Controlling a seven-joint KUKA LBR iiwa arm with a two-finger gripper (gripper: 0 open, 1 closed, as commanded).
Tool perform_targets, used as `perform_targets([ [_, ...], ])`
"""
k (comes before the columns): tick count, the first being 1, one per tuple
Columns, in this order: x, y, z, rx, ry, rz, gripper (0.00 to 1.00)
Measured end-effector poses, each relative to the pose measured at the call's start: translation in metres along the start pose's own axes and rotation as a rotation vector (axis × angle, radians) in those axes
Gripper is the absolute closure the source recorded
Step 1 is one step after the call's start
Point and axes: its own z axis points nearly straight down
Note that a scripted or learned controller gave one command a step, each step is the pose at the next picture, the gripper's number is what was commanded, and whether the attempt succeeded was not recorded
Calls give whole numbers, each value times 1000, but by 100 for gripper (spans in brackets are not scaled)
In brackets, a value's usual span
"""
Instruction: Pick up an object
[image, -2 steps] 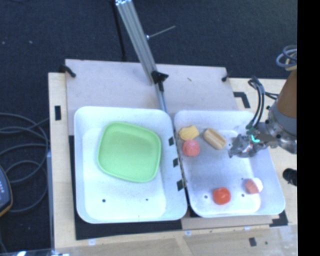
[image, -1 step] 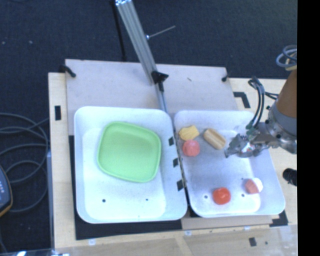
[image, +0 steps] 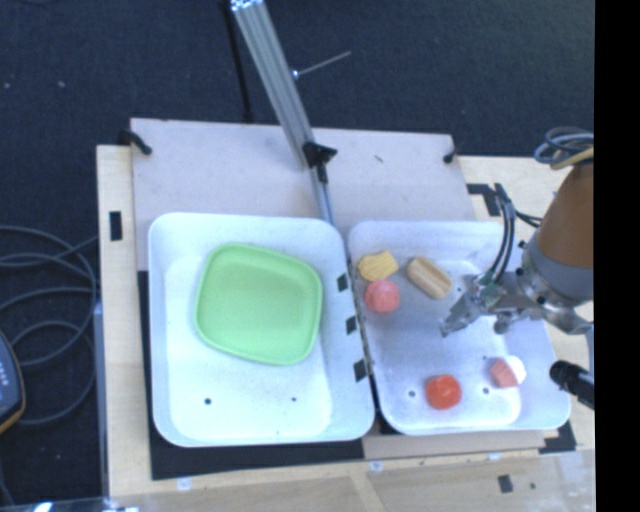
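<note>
The bench (image: 120, 300) carries two white bins side by side. The left bin (image: 180, 400) holds a green plate (image: 258, 304), square with rounded corners, lying flat and slightly turned against the bin's edges.

The right bin (image: 400, 420) holds five small items. A yellow piece (image: 377, 265) lies near the far left corner. Just beside it, to the right, lies a tan roll (image: 429, 277); its long axis runs on a diagonal, from the far left down to the near right, with the nearer end pointing toward the end effector. A pink ball (image: 382, 296) sits just below the yellow piece, close to it and possibly touching; the view does not settle that. A red ball (image: 443, 391) rests near the front wall, well apart from the other three. A pink-and-white piece (image: 506, 372) lies to its right, near the bin's front right corner.

The arm (image: 568, 230) enters from the right, its orange band above the grey wrist. The end effector (image: 462, 318) is low over the middle of the right bin, between the roll and the red ball, pointing toward the bin's left side. Nothing is seen between its fingers. Whether they are spread or closed I cannot tell; the fingertips are small and blurred against the bin floor. The roll is near it but apart.

A slanted metal pole (image: 280, 85) rises from behind the bins.
</note>
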Motion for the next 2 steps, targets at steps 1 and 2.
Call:
perform_targets([
  [1, -5, -5, 44, -1, 0, 0, 0],
  [2, -5, 4, 100, 0, 0, -1, 0],
])
